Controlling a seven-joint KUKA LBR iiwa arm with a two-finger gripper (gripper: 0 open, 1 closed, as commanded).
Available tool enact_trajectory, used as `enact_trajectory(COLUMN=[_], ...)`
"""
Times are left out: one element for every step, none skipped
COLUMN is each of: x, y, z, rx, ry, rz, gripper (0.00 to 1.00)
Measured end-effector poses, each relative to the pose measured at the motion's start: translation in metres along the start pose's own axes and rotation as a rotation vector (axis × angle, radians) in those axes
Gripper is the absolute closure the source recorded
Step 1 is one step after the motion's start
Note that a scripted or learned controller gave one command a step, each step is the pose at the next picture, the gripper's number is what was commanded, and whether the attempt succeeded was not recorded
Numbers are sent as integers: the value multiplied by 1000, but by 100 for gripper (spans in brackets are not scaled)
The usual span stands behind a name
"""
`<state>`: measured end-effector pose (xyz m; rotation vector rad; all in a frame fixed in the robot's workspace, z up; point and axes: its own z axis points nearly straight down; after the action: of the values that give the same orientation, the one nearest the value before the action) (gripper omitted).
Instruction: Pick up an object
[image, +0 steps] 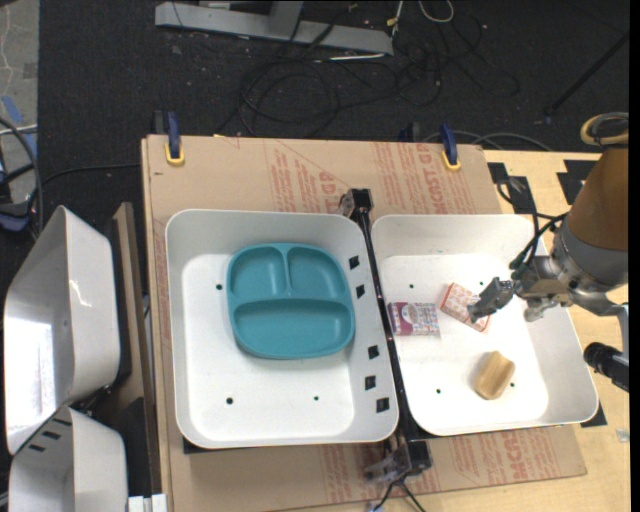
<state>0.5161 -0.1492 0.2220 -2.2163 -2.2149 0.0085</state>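
In the right bin (560, 400) lie three objects: a small pink and red box (458, 299), a white and purple packet (414, 318) to its left, and a tan block (493, 375) nearer the front. My gripper (492, 299) reaches in from the right and hangs low over the bin, right at the pink box's right edge, touching or nearly touching it. The tan block lies apart, below the gripper.
The left bin (200, 400) holds a teal divided plate (290, 300). A black divider (378, 320) runs between the bins. White tubs (50, 320) stand off the bench at the left. The arm's orange band (605, 205) is above the right bin's right rim.
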Motion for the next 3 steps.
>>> enact_trajectory(x=[0,5,9], y=[2,0,-1], z=[-4,40,84], rx=[-9,-5,-5], ry=[-2,-1,-1], rz=[-2,0,1], gripper=[0,0,0])
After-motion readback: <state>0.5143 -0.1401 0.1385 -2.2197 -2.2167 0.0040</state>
